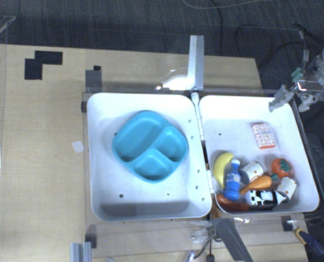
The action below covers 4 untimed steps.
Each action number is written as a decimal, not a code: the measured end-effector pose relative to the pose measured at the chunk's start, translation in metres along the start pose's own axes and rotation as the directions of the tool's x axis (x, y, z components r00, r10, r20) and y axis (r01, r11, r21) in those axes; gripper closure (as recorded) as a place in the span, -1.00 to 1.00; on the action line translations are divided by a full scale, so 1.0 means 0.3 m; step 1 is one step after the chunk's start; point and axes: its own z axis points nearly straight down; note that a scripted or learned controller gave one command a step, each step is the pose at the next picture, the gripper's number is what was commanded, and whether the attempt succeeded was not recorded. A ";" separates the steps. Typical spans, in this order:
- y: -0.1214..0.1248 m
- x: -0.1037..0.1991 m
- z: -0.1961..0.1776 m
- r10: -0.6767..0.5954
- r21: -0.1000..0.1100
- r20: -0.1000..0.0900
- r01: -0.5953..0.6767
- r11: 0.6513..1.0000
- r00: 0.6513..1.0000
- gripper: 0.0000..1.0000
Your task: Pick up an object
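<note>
My gripper (292, 98) hangs over the far right corner of the right bin (233, 113), open, with nothing between its fingers. Lower in that bin lies a cluster of small things. It holds a yellow banana (222, 166), a blue bottle (233, 180), a white cup (253, 171), an orange carrot (259, 183), a red tomato (282, 167), a black and white toy (262, 199) and a small white piece (287, 188). A pink and white packet (264, 135) lies apart from the cluster, nearest the gripper and well below it in the view.
The left bin (104, 190) holds a blue divided plate (149, 145). A metal post (196, 59) stands at the far end of the wall between the bins. Cables (243, 1) trail on the dark floor beyond the bench.
</note>
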 end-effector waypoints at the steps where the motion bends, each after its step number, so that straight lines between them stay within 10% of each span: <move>1: 0.078 -0.033 0.389 0.009 0.002 0.000 -0.009 1.000 1.000 -1.00; 2: 0.037 -0.055 0.640 0.084 -0.005 0.001 -0.084 0.996 0.996 -1.00; 3: 0.046 -0.050 0.599 0.081 -0.011 0.001 -0.081 0.997 0.997 1.00; 4: 0.176 0.373 0.311 0.109 -0.002 -0.002 -0.109 0.994 0.994 1.00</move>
